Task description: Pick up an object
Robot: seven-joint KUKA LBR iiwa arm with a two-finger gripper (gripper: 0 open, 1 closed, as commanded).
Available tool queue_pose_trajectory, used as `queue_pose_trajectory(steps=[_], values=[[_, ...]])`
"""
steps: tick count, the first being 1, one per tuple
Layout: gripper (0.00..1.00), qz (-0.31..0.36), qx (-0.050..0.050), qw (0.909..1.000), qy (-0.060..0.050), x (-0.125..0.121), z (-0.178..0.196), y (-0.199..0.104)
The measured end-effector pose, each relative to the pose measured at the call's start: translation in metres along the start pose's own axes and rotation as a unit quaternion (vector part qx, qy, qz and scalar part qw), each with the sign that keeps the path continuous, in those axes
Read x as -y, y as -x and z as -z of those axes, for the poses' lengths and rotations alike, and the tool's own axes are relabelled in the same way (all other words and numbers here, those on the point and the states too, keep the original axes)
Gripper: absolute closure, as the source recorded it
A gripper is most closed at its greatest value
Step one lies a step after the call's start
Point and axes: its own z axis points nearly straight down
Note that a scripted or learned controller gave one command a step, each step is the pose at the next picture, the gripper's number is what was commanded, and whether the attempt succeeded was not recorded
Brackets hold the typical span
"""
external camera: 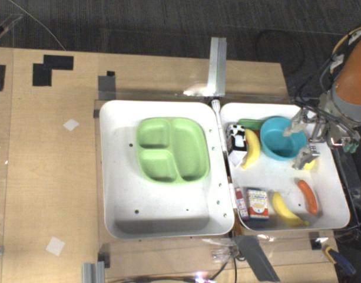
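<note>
The bench (45,175) carries two white bins. The right bin (333,214) is the landmark — inside it sit a blue bowl (280,139), two bananas, a sausage and a small box. The hand (305,140) hangs open just beside the bowl, grasping nothing — no pick-up done yet.

One fixed camera looks down slantwise on both bins (109,158).
</note>
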Motion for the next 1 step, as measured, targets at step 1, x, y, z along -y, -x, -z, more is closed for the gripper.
queue_pose_trajectory(steps=[1], values=[[0.00, -0.045, -0.003, 0.9990, 0.001, 0.0120, -0.0733, -0.0285]])
